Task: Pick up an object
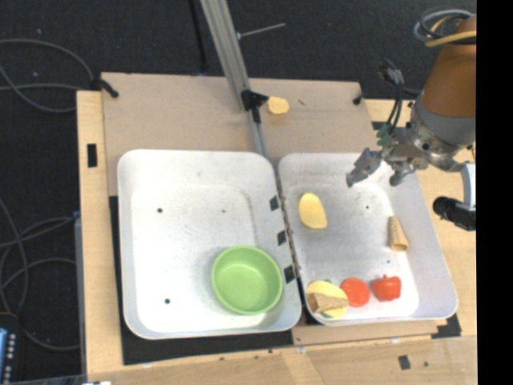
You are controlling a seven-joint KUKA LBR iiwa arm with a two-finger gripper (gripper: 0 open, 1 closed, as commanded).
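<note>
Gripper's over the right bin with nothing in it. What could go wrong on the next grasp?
1. The gripper is open above bare floor; straight down likely grabs nothing.
2. The tomato, red pepper and the yellow piece crowd the near wall, so the fingers may jam.
3. The tan cone sits close to the right bin's side wall.

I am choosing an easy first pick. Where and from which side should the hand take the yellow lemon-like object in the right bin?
Take the yellow lemon-like object across its narrower middle, coming straight down from above. It lies alone on the right bin floor, with free space on both sides for the fingers. Its rounded shape may slip, so centre the hand.
</note>
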